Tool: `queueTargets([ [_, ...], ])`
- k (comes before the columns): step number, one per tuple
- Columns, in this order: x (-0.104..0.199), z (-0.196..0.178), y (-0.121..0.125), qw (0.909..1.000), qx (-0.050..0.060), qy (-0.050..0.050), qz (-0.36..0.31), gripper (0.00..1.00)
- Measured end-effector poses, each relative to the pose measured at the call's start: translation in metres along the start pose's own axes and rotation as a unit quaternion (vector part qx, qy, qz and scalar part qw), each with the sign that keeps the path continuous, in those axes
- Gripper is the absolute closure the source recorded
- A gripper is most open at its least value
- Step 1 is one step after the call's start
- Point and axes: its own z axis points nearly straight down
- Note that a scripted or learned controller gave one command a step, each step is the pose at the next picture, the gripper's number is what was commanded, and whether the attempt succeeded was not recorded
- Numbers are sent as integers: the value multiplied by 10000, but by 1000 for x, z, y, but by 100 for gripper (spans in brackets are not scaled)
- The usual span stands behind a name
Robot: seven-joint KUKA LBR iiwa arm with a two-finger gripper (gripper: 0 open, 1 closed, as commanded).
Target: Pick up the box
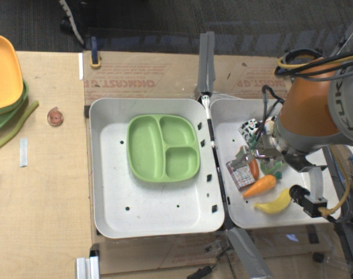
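Camera view puts your pincer [259, 151] by the box [240, 172]; I cannot tell its state. Crowding carrot [260, 186] risks a wrong grab.

A robotics lab. Two white bins [107, 214] sit on a cardboard-covered counter [49, 214], a cabled industrial arm [310, 109] over them. Toy food [260, 186] fills one.

The bins [107, 214] look like smooth glossy white plastic; the green tray [163, 148] is matt plastic; the bench [43, 214] is pale wood.
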Motion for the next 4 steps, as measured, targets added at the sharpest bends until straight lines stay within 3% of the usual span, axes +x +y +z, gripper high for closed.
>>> queueTargets([
  [1,-19,0,36,9999,-8,-4,112,0],
  [2,-7,0,39,10000,-11,-3,80,0],
  [3,-2,0,7,9998,-2,-3,189,0],
  [4,1,0,18,9998,-5,-3,203,0],
])
